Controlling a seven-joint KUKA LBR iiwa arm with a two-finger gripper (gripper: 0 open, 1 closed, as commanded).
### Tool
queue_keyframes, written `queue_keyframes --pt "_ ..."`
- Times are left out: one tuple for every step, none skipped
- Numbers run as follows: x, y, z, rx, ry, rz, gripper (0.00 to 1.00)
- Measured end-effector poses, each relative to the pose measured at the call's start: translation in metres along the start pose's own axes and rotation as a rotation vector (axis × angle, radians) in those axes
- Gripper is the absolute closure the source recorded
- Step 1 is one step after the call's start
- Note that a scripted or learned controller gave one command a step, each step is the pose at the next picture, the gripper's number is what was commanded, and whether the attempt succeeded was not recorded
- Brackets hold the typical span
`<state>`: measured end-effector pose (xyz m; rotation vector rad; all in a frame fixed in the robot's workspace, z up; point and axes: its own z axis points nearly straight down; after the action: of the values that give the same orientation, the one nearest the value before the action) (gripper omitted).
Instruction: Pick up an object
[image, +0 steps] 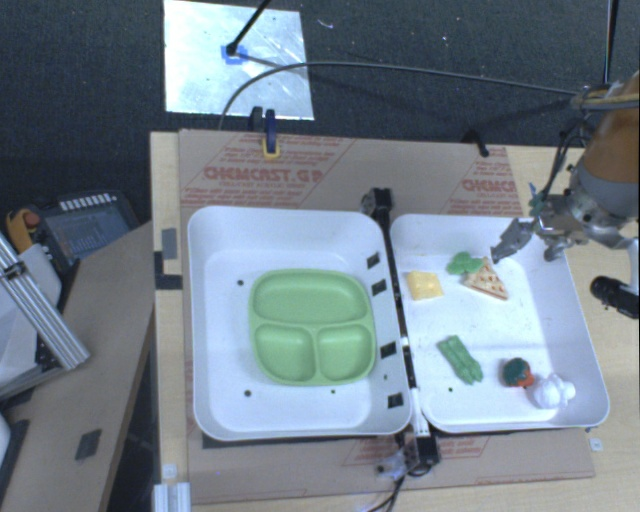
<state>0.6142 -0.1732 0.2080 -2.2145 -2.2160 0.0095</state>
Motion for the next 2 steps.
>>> queue_keyframes --pt "0.000 0.003 -0.007 -0.012 -0.002 -0.003 0.00" --pt "-0.001 0.001 0.056 -0.008 -0.001 -0.001 0.00"
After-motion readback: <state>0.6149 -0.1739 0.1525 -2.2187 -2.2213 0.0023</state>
